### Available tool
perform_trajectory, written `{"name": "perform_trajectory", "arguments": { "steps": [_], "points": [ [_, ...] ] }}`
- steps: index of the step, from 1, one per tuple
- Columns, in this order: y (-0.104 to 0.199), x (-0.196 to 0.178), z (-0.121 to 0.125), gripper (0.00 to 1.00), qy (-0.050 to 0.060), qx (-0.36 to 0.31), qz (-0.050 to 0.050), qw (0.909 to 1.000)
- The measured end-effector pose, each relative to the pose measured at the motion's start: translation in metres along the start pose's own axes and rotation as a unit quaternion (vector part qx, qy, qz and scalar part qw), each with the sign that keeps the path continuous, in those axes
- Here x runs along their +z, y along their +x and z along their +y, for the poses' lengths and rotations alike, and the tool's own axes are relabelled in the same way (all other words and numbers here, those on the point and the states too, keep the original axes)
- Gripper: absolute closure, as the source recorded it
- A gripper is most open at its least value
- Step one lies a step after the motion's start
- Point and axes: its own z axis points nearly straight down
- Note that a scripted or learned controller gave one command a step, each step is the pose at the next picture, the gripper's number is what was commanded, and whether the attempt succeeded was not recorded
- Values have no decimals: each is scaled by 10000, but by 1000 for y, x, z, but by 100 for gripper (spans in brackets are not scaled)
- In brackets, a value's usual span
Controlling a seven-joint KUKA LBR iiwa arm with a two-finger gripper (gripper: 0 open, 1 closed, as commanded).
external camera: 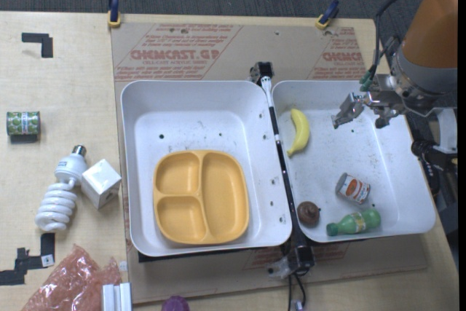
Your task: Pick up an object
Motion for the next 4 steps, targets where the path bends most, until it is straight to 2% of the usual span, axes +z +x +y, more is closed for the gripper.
{"name": "perform_trajectory", "arguments": {
  "steps": [1, 2, 3, 4],
  "points": [
    [-66, 127, -8, 0, -1, 8, 1, 10000],
    [-57, 163, -64, 0, -1, 9, 3, 10000],
    [-57, 153, -63, 100, -12, 20, 0, 10000],
    [56, 63, -59, 100, -11, 3, -1, 10000]
  ]
}}
